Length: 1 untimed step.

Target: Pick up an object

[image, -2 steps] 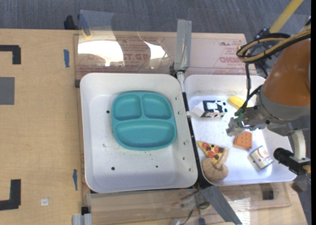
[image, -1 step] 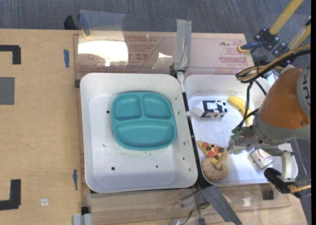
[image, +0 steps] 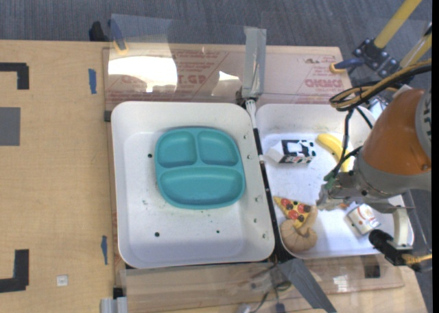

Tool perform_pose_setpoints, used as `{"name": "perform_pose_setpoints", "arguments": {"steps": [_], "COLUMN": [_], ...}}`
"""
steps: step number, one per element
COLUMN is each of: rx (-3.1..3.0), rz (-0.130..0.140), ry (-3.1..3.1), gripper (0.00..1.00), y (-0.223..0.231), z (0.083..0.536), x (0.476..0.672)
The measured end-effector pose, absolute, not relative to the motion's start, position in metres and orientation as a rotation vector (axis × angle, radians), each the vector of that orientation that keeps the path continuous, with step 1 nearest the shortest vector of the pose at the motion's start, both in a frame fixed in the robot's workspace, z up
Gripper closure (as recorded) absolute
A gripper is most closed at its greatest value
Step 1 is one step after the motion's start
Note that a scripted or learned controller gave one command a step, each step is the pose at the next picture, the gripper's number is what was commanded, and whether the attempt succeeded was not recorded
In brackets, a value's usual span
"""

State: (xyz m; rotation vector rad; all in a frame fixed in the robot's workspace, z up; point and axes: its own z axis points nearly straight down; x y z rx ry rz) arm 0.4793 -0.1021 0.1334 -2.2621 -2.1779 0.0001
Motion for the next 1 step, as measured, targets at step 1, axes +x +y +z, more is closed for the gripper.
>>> {"name": "perform_pose_setpoints", "arguments": {"steps": [1], "rx": [-2.564], "rz": [-0.007], "ry": [-1.813], "gripper": [1.0], "y": [-0.131], "z": [0.0879], "x": [0.4808]}}
